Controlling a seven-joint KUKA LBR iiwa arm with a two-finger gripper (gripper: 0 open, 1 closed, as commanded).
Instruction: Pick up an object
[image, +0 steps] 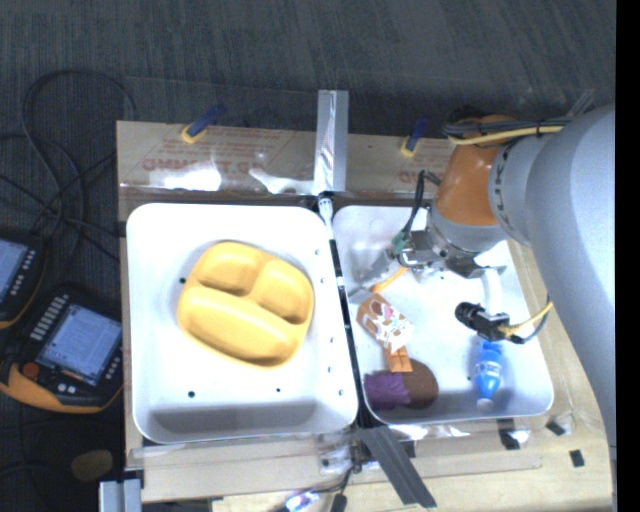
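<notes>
my gripper (412, 250) hangs low in the far part of the right bin (535, 400); whether my fingers stand wide or narrow i cannot tell. nearest lies the small patterned packet (384, 322), with an orange stick (386, 281) just above it. the brown and purple toy (401, 386) sits at the near wall, the blue bottle (488, 373) to its right. the big yellow toy (245, 300) fills the left bin (150, 400). i judge the packet easiest: centre over it, descend straight, close on its narrow side, away from the divider.
</notes>
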